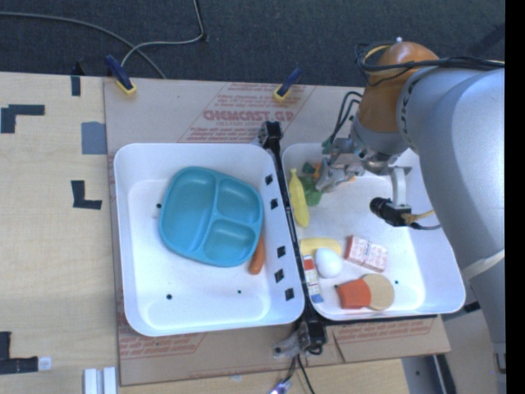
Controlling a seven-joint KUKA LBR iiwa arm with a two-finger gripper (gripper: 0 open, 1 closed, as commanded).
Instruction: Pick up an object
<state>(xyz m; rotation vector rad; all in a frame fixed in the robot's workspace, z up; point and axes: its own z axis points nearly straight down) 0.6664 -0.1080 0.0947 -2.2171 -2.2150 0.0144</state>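
Observation:
My gripper (326,179) hangs low over the back left part of the right bin (426,245), under the orange band of the arm. Its tips are right at a green object (312,194) that lies beside a yellow banana (299,200). Further forward in that bin lie a yellow block (320,245), a white egg (329,263), a pink-and-white packet (366,254), a red block (353,294) and a tan disc (379,290). The view does not show any of them between the fingers.
The left bin (139,220) holds a blue divided plate (212,216) and an orange carrot (257,257) by its right wall. A black divider with clips (283,220) runs between the bins. A cable (394,212) loops off the arm above the right bin.

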